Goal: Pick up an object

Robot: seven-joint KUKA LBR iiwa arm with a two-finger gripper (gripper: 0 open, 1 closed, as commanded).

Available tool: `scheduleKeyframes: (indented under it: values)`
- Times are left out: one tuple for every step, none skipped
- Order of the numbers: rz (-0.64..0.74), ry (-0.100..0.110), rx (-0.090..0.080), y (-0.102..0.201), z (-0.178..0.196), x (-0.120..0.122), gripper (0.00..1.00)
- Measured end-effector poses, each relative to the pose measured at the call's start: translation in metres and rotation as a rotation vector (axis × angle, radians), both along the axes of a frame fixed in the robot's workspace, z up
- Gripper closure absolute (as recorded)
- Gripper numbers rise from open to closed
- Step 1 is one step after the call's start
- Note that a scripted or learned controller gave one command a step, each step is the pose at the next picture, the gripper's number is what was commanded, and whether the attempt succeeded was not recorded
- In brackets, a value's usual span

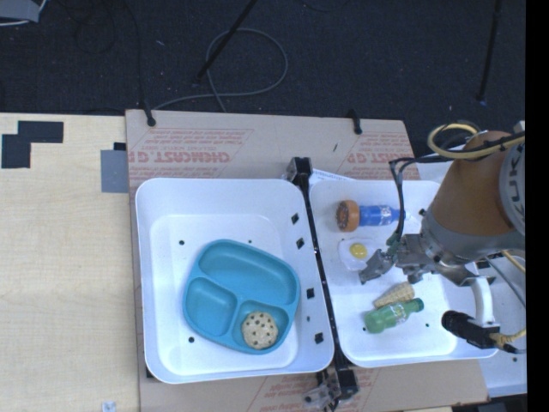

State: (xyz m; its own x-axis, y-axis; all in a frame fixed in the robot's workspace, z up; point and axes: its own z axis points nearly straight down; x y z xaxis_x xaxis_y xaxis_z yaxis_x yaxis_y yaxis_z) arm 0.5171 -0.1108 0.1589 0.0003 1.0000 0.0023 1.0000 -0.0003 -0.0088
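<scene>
In the right bin (pixel 429 346) lie a blue bottle with a brown cap (pixel 367 215), a white fried-egg toy with a yellow yolk (pixel 356 252), a tan ice-cream cone (pixel 395 294) and a green bottle (pixel 392 314). My gripper (pixel 377 269) hangs low over the middle of this bin, just right of the egg toy and just above the cone. Nothing is seen held in it. The arm's orange band and wrist cover the bin's right side.
The left bin (pixel 163 230) holds a blue divided plate (pixel 232 286) with a cookie (pixel 259 329) in its lower right compartment. A black divider rail (pixel 313 264) runs between the bins. Cardboard lies under both bins.
</scene>
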Motion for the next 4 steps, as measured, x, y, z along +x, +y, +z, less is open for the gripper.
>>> scheduleKeyframes:
  values:
    - [0.000,-0.003,0.000,-0.005,-0.046,-0.005,0.00]
    - [-0.006,-0.005,0.000,-0.007,-0.034,-0.004,1.00]
    - [0.001,-0.010,-0.002,-0.008,0.016,0.006,1.00]
    - [0.001,-0.013,-0.003,-0.009,0.079,0.011,1.00]
